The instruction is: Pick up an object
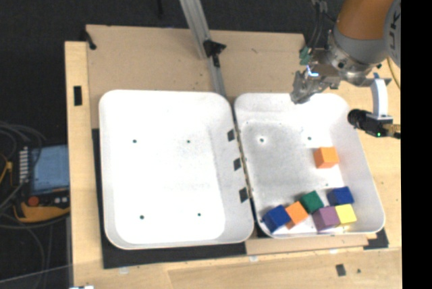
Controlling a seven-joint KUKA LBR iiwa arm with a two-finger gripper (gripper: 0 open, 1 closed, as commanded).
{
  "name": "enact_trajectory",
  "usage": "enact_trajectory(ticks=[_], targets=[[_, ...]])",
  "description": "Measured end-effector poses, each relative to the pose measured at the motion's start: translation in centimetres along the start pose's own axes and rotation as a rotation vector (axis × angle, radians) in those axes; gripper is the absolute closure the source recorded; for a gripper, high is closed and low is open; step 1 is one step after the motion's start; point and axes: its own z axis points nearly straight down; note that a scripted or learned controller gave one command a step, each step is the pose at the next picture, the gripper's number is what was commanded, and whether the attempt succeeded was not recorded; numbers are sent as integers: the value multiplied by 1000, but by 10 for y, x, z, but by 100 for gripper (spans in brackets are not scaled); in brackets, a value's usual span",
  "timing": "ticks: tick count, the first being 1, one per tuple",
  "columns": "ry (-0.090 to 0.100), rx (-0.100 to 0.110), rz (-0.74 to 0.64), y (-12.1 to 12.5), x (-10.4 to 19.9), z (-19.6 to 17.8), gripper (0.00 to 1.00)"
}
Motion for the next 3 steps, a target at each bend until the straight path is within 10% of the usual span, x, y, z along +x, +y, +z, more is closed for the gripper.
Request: enact_trajectory(ticks=[3], targets=[[0,7,-2,32,145,38,100]])
